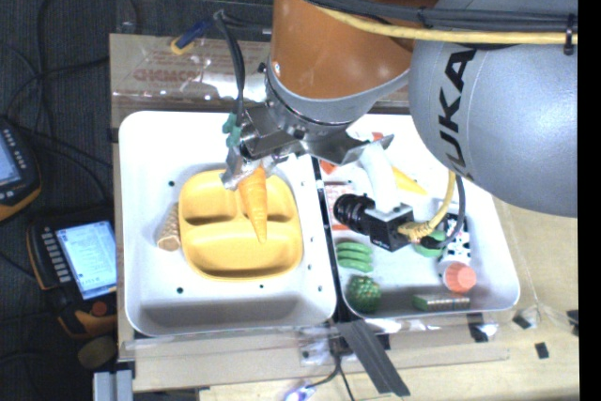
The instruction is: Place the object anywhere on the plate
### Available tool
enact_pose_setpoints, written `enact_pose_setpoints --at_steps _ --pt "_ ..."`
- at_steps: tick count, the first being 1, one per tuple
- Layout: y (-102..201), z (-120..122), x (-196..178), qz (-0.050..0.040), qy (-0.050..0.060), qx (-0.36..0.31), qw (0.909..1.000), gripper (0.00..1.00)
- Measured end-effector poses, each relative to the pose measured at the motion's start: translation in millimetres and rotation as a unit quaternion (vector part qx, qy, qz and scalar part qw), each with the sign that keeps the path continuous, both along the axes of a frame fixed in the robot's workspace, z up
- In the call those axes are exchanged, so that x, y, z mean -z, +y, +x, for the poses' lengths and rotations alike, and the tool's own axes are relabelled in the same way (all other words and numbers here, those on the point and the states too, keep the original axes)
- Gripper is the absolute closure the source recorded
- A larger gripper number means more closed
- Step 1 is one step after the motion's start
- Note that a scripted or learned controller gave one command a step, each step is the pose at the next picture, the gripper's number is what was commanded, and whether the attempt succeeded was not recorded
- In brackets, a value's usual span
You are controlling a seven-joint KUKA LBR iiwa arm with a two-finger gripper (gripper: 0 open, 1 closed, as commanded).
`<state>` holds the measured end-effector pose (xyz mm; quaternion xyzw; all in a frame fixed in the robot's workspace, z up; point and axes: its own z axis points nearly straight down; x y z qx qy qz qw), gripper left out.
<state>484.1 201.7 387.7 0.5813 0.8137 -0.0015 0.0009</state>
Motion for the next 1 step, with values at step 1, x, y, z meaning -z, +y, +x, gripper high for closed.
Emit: enact_pose_setpoints --at_steps 1 --pt "-74.7 31.4 -48.1 0.0004 0.0 -0.021 0.9998 1.0"
